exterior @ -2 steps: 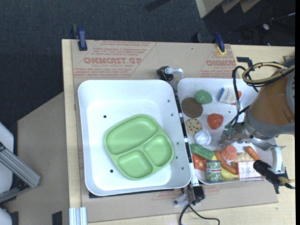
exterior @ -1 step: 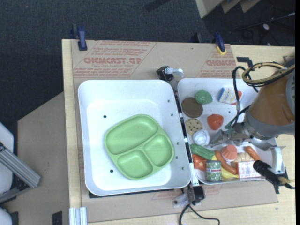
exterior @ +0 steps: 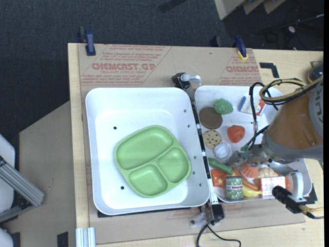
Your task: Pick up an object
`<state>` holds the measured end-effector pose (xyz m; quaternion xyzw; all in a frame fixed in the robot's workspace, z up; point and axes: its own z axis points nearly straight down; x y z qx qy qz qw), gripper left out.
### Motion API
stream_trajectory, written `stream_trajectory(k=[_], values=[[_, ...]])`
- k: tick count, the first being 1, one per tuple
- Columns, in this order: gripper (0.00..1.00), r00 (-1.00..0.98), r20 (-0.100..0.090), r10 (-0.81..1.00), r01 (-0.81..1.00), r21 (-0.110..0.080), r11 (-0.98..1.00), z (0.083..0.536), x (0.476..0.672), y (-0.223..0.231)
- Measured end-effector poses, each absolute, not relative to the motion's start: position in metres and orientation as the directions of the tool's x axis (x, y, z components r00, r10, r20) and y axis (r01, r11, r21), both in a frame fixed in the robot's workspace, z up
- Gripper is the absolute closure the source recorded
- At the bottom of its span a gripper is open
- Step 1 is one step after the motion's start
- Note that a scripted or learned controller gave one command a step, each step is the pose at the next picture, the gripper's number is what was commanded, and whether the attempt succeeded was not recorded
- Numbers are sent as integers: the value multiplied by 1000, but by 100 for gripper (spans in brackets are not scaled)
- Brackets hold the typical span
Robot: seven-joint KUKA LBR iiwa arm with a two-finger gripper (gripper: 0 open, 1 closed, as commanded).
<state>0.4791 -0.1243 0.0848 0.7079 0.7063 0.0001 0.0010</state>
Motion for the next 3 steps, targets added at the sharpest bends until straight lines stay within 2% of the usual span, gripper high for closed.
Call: stream_trajectory(k=[1,2,3], values=[[0,-6,-2,1000,1000,7,6,85,570,-110],[100,-1,-1,1000,1000,3,1,95,566,-112],[100,-9,2,1000,1000,7,9,190,562,-8]])
